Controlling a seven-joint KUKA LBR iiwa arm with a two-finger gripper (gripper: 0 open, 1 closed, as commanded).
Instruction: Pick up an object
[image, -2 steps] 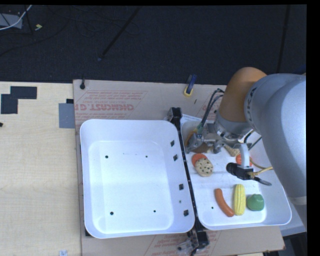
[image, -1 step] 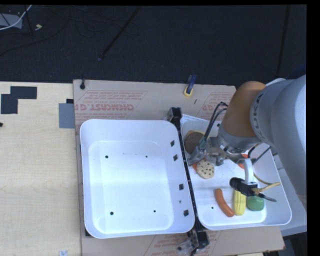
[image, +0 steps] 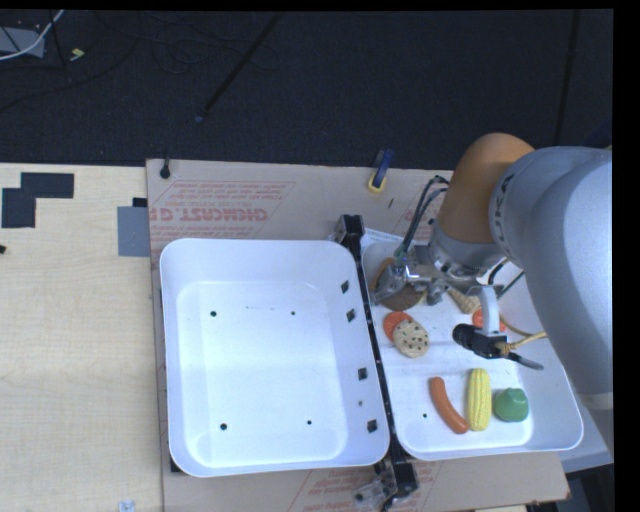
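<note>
Left shallow white plastic bin (image: 185, 300): floor bare, lots of room out to all four walls. Right shallow white bin (image: 555, 430) is crowded: round speckled cookie (image: 411, 340) just beside the divider edge, orange carrot-shaped piece (image: 448, 404), yellow corn cob (image: 479, 399) touching it, green rounded piece (image: 511, 404) near the front-right corner. End effector (image: 420, 280) low at the bin's back-left, over a brown object (image: 392, 296). Can't tell its opening. Grey arm (image: 560, 250) covers the right rim.
</note>
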